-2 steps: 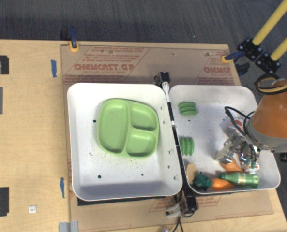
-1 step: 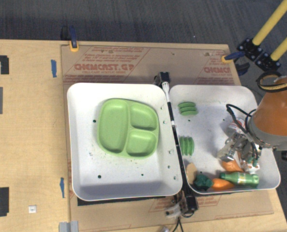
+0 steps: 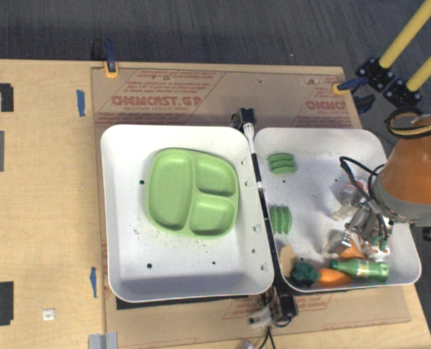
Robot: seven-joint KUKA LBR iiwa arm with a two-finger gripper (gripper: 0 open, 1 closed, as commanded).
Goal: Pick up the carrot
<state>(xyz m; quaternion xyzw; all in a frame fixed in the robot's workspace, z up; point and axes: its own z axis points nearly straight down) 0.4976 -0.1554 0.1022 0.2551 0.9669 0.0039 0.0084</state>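
The carrot (image 3: 324,276) lies along the front wall of the right bin (image 3: 313,140), its dark green leafy top pointing left and its orange body to the right. A green bottle (image 3: 362,269) rests just behind and partly over the carrot's right end. My gripper (image 3: 357,237) hangs low over the front right part of this bin, just behind the bottle and carrot, with cables around it. A small orange thing (image 3: 352,251) shows right under the gripper; what it is cannot be made out.
Two ribbed green pieces (image 3: 281,163) (image 3: 281,218) lie in the right bin's left half, and a small tan piece (image 3: 286,254) sits near the carrot top. The left bin (image 3: 128,217) holds a green divided plate (image 3: 193,191). The arm's orange band (image 3: 417,173) looms at the right.
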